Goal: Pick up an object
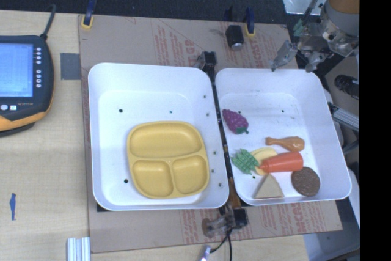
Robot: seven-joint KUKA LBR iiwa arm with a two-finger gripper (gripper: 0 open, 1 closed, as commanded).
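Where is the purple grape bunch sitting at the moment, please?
The purple grape bunch lies in the right bin, close to its left wall, up-view of the green leafy piece.

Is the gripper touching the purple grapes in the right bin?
Apart. The camera view shows the gripper above the right bin's far rim, with bare white floor between it and the purple grapes.
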